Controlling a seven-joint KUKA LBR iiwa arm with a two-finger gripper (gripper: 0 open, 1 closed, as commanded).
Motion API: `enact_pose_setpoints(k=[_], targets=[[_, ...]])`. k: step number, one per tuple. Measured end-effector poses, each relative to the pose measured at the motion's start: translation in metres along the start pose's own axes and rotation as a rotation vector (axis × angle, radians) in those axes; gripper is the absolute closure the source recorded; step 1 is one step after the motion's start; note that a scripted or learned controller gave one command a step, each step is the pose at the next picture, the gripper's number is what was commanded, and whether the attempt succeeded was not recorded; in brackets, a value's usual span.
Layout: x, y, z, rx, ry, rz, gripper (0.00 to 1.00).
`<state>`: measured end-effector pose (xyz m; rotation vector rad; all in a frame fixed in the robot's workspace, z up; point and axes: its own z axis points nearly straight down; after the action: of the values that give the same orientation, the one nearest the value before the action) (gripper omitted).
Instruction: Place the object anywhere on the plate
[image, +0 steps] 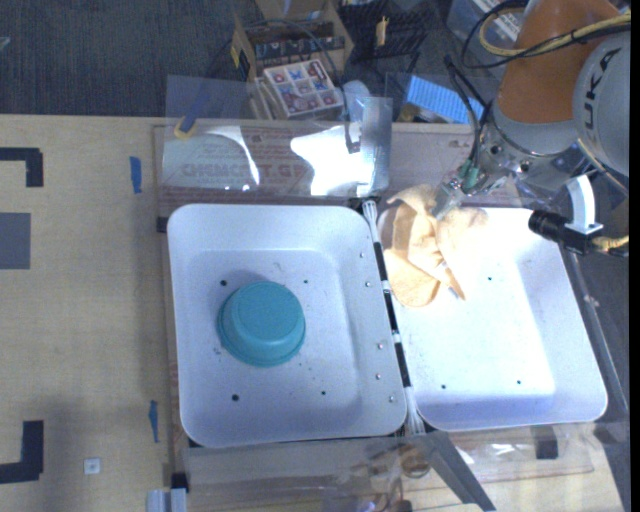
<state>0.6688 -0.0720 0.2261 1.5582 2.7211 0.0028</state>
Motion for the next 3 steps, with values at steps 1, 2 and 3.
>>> enact_pose_setpoints(k=[1,2,3], targets=[[0.051,0.019,-0.004,0.002,0.004,-0.399,1.0],[0.102,0.046,-0.002,0.0,0.003,-0.797,1.0],[0.143,0.073,-0.012,-0.006,-0.001,-1.039,1.0]])
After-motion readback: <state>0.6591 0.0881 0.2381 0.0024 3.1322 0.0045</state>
